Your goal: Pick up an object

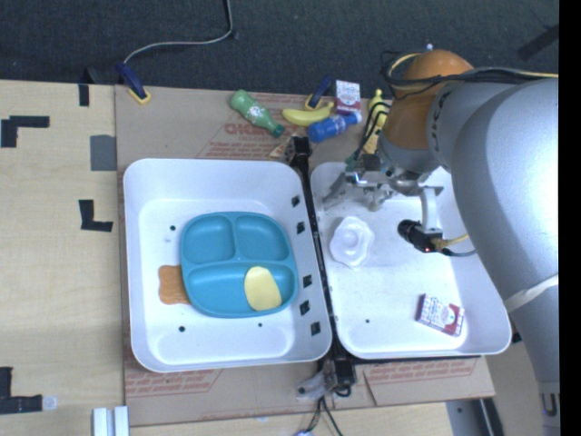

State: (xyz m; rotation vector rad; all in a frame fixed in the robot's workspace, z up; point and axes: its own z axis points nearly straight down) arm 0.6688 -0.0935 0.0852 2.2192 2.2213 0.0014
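The arm reaches over the right bin, its gripper low near that bin's back left part; I cannot tell how the gripper is set. In the left bin a blue tray holds a yellow piece, with an orange piece touching its left edge. In the right bin a clear cup lies just in front of the gripper, and a red pack sits well apart near the front right.

Two shallow white bins sit side by side — the left bin and the right bin. The left holds one blue divided plate, one yellow piece and one orange-brown piece. The right holds one clear cup and one small red-and-white box. Behind the bins — one green bottle, one banana, one blue bottle.
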